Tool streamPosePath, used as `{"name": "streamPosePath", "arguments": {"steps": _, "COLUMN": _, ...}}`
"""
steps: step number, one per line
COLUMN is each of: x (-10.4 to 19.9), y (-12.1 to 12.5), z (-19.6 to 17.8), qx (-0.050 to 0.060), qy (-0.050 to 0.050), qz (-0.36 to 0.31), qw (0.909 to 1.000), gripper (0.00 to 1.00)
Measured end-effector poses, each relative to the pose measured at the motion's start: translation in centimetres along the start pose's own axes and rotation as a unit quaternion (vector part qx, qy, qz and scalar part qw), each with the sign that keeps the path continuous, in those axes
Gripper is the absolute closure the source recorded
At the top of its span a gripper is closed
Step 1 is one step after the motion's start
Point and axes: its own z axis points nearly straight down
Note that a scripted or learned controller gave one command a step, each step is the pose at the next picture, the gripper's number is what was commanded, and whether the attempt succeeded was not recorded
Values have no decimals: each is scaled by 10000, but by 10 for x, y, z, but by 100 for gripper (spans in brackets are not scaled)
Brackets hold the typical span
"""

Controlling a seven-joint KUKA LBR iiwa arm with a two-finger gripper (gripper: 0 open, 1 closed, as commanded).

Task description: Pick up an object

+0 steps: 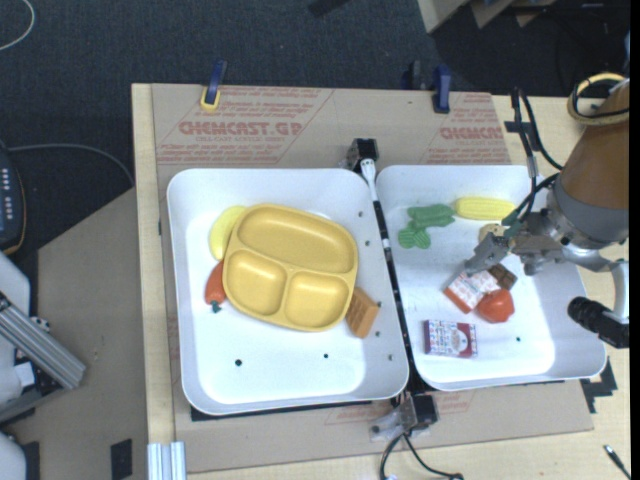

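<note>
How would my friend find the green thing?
Start at the right bin. Near its top, the green toy lies just left of the yellow corn, above the hand. It is the one green, lumpy thing in that bin.

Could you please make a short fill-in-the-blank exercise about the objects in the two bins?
1. The yellow divided tray lies in the ____ bin.
2. The corn cob lies beside a ____ toy.
3. The gripper is over the ____ bin.
Missing words: left; green; right.
</note>
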Motion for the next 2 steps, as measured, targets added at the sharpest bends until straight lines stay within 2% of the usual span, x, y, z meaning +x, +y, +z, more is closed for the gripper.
{"name": "streamPosePath", "arguments": {"steps": 1, "x": 0, "y": 3, "z": -7, "qx": -66, "qy": -11, "qz": -16, "qw": 10000, "gripper": 0}}
{"name": "streamPosePath", "arguments": {"steps": 2, "x": -4, "y": -6, "z": 43, "qx": -32, "qy": -1, "qz": -11, "qw": 10000, "gripper": 0}}
